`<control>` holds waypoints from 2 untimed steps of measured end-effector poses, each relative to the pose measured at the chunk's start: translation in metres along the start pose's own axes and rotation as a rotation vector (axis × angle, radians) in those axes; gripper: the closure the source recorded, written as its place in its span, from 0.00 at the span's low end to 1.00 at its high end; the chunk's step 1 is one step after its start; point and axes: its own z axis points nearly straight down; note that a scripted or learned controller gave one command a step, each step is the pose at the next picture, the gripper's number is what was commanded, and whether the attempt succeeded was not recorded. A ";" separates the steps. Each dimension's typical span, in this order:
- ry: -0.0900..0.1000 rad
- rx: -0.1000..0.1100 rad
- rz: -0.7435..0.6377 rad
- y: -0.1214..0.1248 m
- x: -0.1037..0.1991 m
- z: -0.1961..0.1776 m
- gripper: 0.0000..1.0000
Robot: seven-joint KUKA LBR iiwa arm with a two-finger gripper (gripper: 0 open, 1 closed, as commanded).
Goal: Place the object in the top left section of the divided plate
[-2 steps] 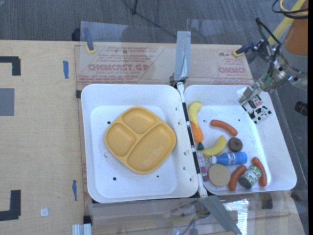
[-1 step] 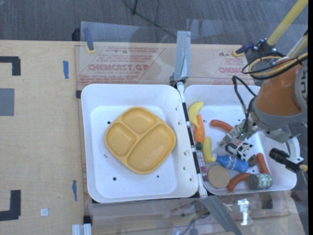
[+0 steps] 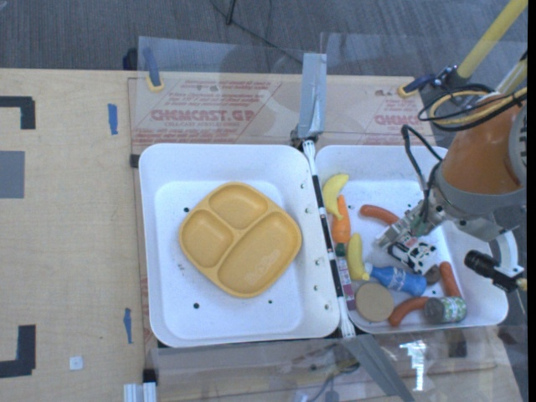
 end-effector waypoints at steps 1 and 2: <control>0.006 0.007 0.003 0.111 0.023 -0.077 1.00; 0.007 0.009 0.077 0.167 0.124 -0.076 1.00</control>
